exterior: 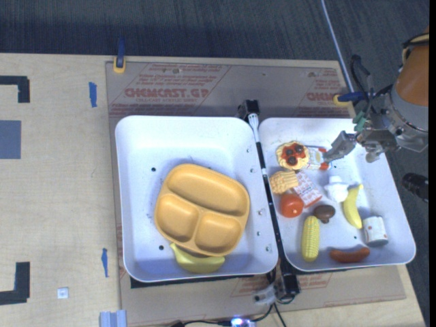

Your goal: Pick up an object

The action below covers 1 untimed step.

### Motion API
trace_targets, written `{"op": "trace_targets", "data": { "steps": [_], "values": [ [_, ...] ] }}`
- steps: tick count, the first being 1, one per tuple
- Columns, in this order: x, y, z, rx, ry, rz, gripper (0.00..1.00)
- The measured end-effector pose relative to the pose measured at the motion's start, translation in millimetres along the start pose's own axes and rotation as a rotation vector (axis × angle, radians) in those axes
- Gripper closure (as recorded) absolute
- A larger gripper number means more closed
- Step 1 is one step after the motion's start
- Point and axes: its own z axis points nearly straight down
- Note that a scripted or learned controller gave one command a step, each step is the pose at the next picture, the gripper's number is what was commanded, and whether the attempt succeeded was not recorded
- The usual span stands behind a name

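Nearest the camera, the front rim of the left bin (136,264) sat over the bench (54,203), and inside it a yellow divided plate (201,210) lay upside down, tilted over a second yellowish piece (197,261) peeking out under its near edge. Over in the right bin (402,240), along the near wall, a red sausage (349,254) lay flat, with a corn cob (310,237) just to its left and a small white can (374,230) to its right. Behind those came a brown mushroom (324,212), a banana (351,206) standing lengthwise, a tomato (291,205) and a red-and-white packet (308,191) touching it. A waffle-like piece (283,180) sat close to the bin's left wall, a white lump (336,188) near the middle, and a small pizza (293,154) furthest back. All of it crowded together, little room between pieces.

The bench was pale wood with black corner marks and blue tape tabs; a brown cardboard sheet (177,90) lay under both bins, and dark blue carpet (204,12) ran beyond.

At the far right the hand (340,147) hung low over the back of the right bin, just right of the pizza, one grey finger slanting down toward a small red piece (325,164). Nothing was seen between its fingers, and how far they were spread, I couldn't tell.
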Motion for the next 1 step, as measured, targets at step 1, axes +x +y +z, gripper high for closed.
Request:
{"op": "trace_targets", "data": {
  "steps": [1],
  "values": [
    [-13.4, 19.0, 153.2, 0.003, 0.001, 0.004, 0.0]
  ]
}}
